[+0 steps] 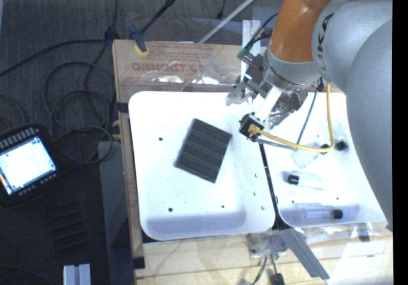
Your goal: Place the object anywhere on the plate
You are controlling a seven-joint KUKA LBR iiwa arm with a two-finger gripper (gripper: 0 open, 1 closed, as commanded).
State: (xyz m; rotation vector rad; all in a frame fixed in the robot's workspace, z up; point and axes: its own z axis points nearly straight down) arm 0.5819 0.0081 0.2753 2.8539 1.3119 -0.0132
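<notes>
A dark ribbed rectangular plate (pixel 203 150) lies tilted in the middle of the left bin (pixel 153 207). Nothing rests on it. In the right bin (pixel 357 169) lie a clear tube with a black cap (pixel 303 180), a longer clear tube with a black end (pixel 319 213) near the front edge, and a small black piece (pixel 341 145) by the arm. My gripper (pixel 241 94) hangs over the far edge of the bins near the seam between them, up and to the right of the plate. I see nothing in its grasp.
A brown board with clear plastic film (pixel 172 67) lies behind the bins. The arm's grey body (pixel 357 54) covers the right bin's far right part. A lit tablet (pixel 25 162) and cables lie on the floor at left.
</notes>
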